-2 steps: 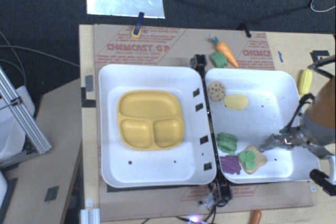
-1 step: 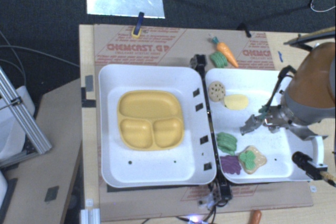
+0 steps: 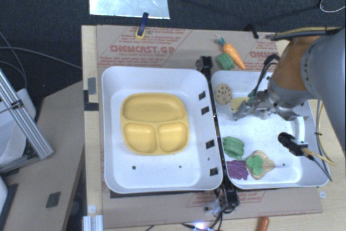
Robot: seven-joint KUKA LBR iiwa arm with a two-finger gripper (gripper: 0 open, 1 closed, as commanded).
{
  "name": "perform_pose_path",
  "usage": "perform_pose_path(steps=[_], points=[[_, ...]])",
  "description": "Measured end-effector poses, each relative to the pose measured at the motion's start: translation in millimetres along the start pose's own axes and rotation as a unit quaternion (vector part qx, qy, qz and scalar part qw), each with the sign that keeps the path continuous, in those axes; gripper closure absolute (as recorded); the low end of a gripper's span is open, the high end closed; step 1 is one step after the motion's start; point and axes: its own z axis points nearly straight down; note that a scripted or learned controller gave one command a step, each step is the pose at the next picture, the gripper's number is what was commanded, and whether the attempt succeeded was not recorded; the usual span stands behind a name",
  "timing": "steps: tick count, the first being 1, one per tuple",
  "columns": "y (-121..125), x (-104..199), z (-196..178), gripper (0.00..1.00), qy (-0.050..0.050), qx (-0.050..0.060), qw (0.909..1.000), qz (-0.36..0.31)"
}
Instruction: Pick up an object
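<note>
The tool (image 3: 241, 111) is seen low inside the right bin (image 3: 268, 133), carried by the grey arm (image 3: 326, 66), which is reached in from the view's right. Whether the tool is apart or together cannot be told from this angle, and nothing is seen clamped in it.

Several toy food items are spread around the tool in the same bin. A round biscuit (image 3: 223, 93), tan with dark dots, is lain just up and to the view's left of the tool tip, near it but apart. A green leafy piece (image 3: 233, 146) is placed below the tool, toward the near rim of the bin. Further below the tool, a purple piece (image 3: 237, 169) is set just beside a toast-shaped piece (image 3: 259, 164), tan with a green patch on top; both are well apart from the tool.

Beyond the tool, outside the bin's far rim, a carrot (image 3: 234, 54) is lain on the bench (image 3: 162, 47), with a small green piece (image 3: 224, 61) touching it or just beside it.

To the view's left of the tool, across the wall between the bins, the left bin (image 3: 112, 116) is occupied by a yellow divided plate (image 3: 155, 122), which is set flat near its middle, well apart from the tool.
</note>
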Motion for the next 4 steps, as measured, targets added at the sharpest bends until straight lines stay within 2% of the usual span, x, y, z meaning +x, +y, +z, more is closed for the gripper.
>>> perform_pose_path(steps=[1,2,3,4], points=[[70.3,37.5,-15.4,0.0,-0.004,0.013,0.9999,-0.004],[54.9,-91.3,-5.0,0.0,-0.001,0.001,1.0,0.007],[73.0,0.5,-4.1,0.0,0.001,0.001,1.0,-0.001],[75.5,119.7,-112.0,0.0,0.003,-0.004,1.0,-0.004]])
